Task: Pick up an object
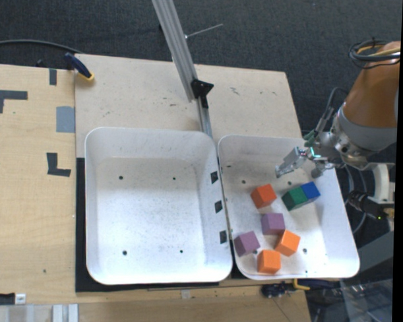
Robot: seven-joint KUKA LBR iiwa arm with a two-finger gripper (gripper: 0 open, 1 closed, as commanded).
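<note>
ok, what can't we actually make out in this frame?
- Gripper, camera view: too small and blurred to read its finger state.
- Green block: the blue block sits tight against it; stacked or side by side is unclear.
- Arm: cut off by the right edge.

Object count, right bin [330, 254]: seven blocks total.
- Orange blocks: three, at [263, 195], [288, 242] and [269, 261].
- Purple blocks: two, at [272, 223] and [247, 243].
- Green block [293, 198]: one.
- Blue block [310, 191]: one, touching the green block at its 2 o'clock side.

Bins: two, counting the left bin [95, 186].
</note>
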